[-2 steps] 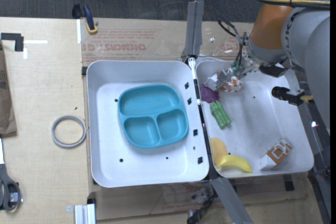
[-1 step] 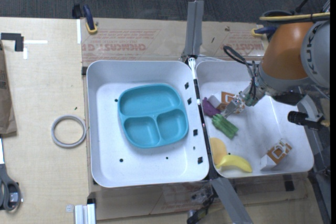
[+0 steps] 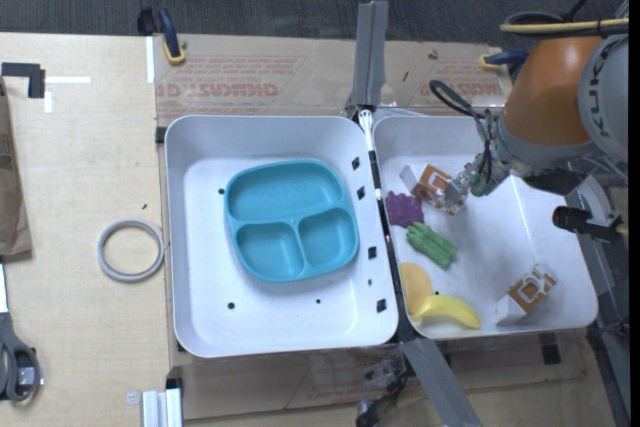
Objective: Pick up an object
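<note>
The left bin holds a blue divided tray; a roll of tape lies on the bench outside it. In the right bin, crowded near the gripper, are a purple toy, a green ridged piece, and farther off a yellow banana and an orange-and-white block (near the front right corner). The gripper sits just at a small orange-and-white object at the bin's back left, boxy with pale panels. Whether the hand is spread or pinching cannot be told.
</note>
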`<state>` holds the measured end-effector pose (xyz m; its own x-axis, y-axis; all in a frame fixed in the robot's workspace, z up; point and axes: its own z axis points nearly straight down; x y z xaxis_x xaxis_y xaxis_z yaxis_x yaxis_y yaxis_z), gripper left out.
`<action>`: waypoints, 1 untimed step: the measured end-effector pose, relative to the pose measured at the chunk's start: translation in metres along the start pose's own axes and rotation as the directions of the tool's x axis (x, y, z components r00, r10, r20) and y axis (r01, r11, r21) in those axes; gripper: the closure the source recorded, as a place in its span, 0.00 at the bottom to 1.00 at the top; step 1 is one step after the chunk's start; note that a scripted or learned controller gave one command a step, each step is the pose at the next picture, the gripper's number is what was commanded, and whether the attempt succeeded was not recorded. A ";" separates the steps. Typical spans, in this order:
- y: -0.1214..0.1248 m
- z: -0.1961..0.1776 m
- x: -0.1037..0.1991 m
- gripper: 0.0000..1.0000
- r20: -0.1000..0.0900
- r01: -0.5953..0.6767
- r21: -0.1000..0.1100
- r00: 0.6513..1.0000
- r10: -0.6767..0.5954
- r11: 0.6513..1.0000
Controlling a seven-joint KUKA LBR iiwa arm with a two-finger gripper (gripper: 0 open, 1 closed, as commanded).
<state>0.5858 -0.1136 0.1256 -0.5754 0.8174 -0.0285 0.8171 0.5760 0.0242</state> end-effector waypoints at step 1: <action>0.000 0.001 0.000 0.00 -0.002 0.001 0.002 1.000 -0.001 1.000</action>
<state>0.5853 -0.1133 0.1250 -0.5760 0.8170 -0.0270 0.8167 0.5766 0.0226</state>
